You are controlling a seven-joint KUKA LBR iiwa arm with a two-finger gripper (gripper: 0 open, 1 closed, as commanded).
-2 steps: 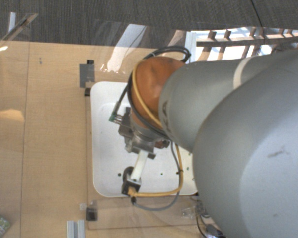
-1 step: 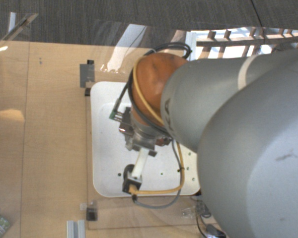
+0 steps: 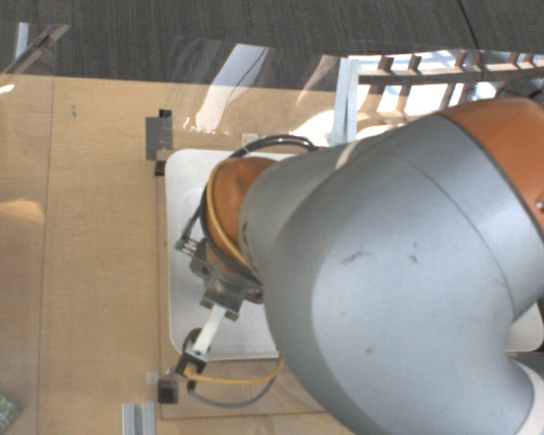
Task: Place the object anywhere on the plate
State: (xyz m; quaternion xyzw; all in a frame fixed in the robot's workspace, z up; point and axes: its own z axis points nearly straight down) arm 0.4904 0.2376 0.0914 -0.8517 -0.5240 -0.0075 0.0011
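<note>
My gripper (image 3: 219, 290) hangs low over the left part of a white bin (image 3: 183, 243), near its front left corner. The orange band (image 3: 228, 198) sits just above the gripper. The big grey arm (image 3: 390, 270) reaches in from the right and covers most of both bins, hiding whatever lies in them. The strip of bin floor that shows along the left side is bare white.
A bare wooden bench (image 3: 72, 243) stretches to the left of the bin. A small black fixture (image 3: 160, 134) stands at the bin's far left corner and another (image 3: 168, 390) at its near left corner. A metal frame (image 3: 453, 71) runs along the back right.
</note>
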